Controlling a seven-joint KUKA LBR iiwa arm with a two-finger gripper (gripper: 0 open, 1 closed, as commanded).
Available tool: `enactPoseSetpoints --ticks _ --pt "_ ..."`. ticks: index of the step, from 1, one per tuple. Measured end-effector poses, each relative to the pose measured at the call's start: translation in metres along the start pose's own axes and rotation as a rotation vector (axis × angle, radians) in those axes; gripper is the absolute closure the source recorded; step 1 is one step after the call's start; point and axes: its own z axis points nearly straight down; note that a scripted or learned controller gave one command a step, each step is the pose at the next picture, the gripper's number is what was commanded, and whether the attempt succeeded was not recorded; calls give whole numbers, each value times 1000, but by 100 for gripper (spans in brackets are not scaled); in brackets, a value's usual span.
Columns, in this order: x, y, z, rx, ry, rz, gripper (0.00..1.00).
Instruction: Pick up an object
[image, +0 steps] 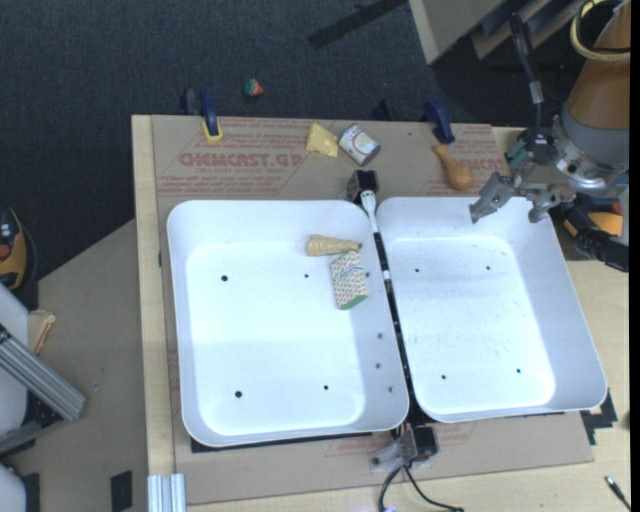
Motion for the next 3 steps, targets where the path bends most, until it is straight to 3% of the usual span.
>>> enactPoseSetpoints --ticks 1,2,3 --pt "47 -20 -193 -22 -2 -6 0" --pt "36 -15 -293 -17 -4 -1 0" --pt "36 -15 -297 -8 -4 -1 100"
